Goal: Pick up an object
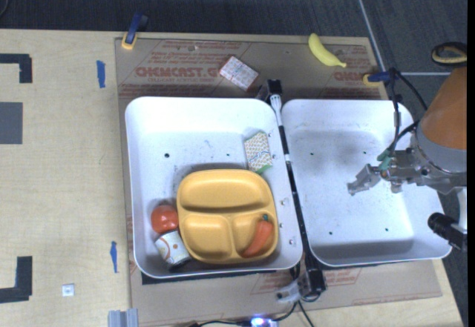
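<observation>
Camera view: the gripper (pixel 361 182) hovers low over the right bin (pixel 334 244), holding nothing I can see; how far its fingers spread I cannot tell. Every pickable thing, including the tray (pixel 223 213) and carrot (pixel 260 236), sits in the left bin (pixel 148 170).

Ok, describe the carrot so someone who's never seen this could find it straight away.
Start at the left white bin and find the big yellow divided tray in it. The carrot lies in the tray's lower right compartment, orange with a green tip, the one thing inside the tray.
</observation>
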You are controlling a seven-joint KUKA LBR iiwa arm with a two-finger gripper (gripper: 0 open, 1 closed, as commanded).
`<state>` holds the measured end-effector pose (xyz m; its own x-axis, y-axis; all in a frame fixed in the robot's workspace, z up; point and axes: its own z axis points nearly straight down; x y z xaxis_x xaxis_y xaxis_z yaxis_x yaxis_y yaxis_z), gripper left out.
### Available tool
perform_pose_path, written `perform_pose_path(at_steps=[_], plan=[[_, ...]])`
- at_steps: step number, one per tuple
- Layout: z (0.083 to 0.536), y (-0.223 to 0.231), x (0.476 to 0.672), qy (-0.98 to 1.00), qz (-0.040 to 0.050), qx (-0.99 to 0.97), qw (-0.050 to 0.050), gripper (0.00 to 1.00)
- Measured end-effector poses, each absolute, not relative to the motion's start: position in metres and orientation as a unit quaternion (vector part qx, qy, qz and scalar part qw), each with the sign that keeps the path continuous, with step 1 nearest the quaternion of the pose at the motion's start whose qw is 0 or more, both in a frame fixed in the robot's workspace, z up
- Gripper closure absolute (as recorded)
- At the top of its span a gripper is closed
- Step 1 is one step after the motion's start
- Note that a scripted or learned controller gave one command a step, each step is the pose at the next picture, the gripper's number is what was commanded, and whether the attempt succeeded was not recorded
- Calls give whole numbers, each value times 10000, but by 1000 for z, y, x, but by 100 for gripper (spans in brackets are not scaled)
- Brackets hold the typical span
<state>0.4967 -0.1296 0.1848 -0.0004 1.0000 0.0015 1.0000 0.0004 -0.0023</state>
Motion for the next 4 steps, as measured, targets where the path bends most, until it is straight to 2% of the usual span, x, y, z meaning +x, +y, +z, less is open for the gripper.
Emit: perform_pose_path(at_steps=[1,2,3,4], plan=[[86,-154,541,-7071,-13,-7071,-23,0],[86,-122,524,-7073,-6,-7069,-1,0],[86,-97,498,-7071,-9,-7071,-4,0],[86,-99,528,-7071,-8,-7071,-14,0]])
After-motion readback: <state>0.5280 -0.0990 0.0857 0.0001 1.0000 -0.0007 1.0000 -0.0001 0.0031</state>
